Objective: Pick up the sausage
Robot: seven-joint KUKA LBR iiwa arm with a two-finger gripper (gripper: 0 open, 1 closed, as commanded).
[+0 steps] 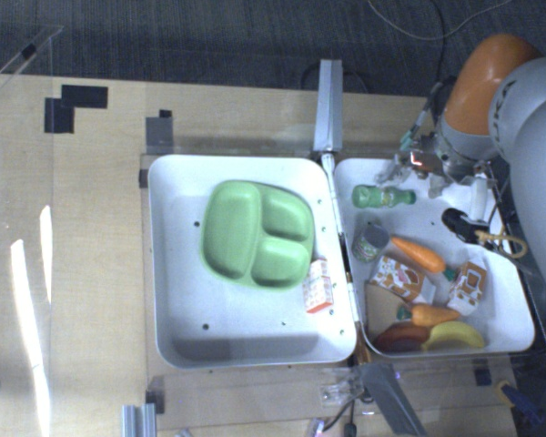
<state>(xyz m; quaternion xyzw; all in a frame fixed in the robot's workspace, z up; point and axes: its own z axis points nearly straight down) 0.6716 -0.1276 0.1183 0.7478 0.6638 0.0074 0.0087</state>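
Hovering over the far end of the right bin (526, 330), the claw (417, 160) is sitting just beyond a green bottle (383, 196) that is lying on its side; whether it is apart or together cannot be told from this slanted view, and nothing is showing in its grip. The sausage (401, 338), as best I can judge, is the dark reddish-brown piece lying at the near end of the same bin, touching a yellow banana (456, 336) and just below a small carrot (432, 315). It is well apart from the claw, with a larger carrot (418, 254), a brown carton (399, 279) and a grey can (373, 241) lying between. The left bin (168, 271) is holding a green divided plate (257, 232) and a small red-and-white packet (318, 292). So the pick is looking not yet begun: the arm (500, 98) is needing to cross to the near end, descend and close on the sausage before lifting.
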